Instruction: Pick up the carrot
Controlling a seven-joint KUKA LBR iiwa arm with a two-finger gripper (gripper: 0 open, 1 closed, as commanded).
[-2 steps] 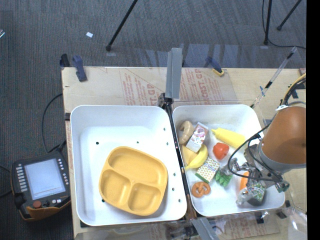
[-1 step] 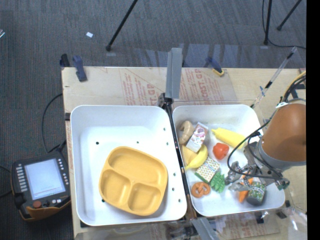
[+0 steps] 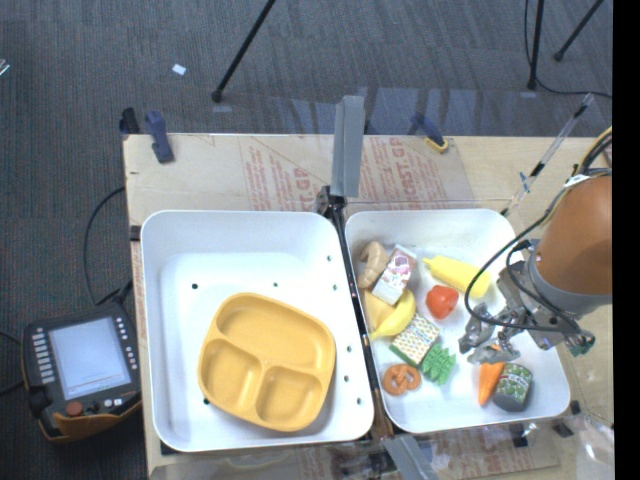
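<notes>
One carrot point(image 3: 489, 381) stands nearly upright in the view, tip down, just below the gripper point(image 3: 484, 340); its jaw state is unreadable

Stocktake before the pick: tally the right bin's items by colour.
Orange: 2, carrot and pretzel
Yellow: 2, banana and corn
Red: 1, tomato
Green: 1, leafy piece
Mixed or other: 4
Total: 10
</notes>
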